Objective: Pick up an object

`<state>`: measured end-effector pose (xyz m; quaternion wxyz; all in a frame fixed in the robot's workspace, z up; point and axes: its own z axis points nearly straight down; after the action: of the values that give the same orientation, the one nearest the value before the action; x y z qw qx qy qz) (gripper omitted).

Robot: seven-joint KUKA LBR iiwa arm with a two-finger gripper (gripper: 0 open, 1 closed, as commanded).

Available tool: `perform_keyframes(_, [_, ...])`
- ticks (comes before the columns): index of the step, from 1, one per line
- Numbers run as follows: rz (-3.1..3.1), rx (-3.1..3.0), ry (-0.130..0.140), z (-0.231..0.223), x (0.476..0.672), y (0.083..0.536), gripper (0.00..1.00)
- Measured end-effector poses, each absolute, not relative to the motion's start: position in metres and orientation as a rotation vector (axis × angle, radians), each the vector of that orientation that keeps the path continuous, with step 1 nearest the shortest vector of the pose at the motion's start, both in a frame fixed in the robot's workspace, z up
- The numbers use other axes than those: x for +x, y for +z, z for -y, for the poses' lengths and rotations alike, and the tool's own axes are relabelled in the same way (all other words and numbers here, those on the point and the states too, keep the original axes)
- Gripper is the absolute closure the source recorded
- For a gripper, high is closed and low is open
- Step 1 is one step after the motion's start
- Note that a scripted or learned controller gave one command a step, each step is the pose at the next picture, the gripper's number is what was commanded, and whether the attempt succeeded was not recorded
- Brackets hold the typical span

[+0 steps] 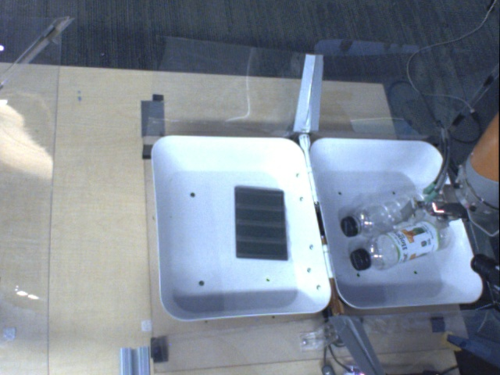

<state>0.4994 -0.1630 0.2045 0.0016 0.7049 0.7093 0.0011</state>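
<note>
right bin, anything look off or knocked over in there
Both clear plastic bottles lie on their sides rather than upright: the upper bottle and the lower bottle, black caps pointing left, side by side in the right bin. No spill visible. The pincer is at their right ends.

Showed two white bins: left bin (176, 233) and right bin (375, 158), both on a pale tan wood-grain bench (94, 209). Held a dark grey pad (261, 223) with horizontal ribbing in the left bin. Held two clear bottles with black caps just beside the metallic gripper (437, 205): upper bottle (375, 216) plain, lower bottle (398, 247) wearing a white label with yellow and dark markings. Wore an orange band (484, 158) on the grey arm. Lay dark blue-grey carpet (195, 6) beyond the bench.
</note>
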Motion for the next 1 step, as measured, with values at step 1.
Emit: perform_keyframes(1, [-2.173,2.263,0.005,0.1932,0.5110,0.1145,0.00])
